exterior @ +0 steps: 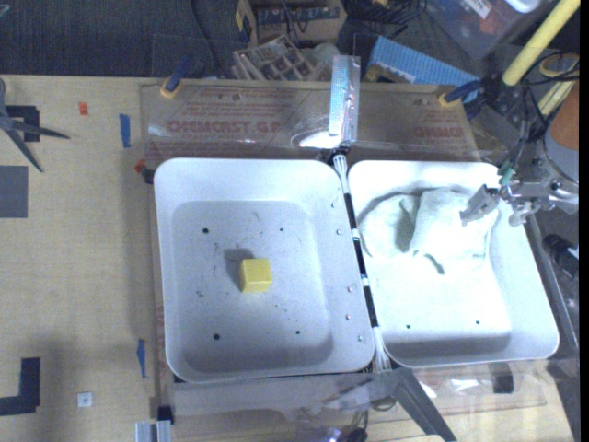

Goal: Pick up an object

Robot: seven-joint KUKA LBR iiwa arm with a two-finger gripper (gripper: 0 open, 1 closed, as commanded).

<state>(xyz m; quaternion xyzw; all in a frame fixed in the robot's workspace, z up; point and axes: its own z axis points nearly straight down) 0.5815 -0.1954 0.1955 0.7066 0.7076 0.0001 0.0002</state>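
Observation:
A small yellow block [257, 274] lies near the middle of the left bin [175, 247]. A crumpled white cloth [433, 226] is spread over the far half of the right bin [515, 339]. My gripper [494, 210] hangs over the right bin's far right corner, just beyond the cloth's right edge. Its two grey fingers [473, 206] stand apart, open, with nothing between them. The yellow block is far to its left, in the other bin.
A raised rim [359, 265] divides the two bins. Cardboard panels [239, 122] and a metal bracket [343, 99] stand behind them. A yellow pole [548, 28] and cables crowd the far right by the arm.

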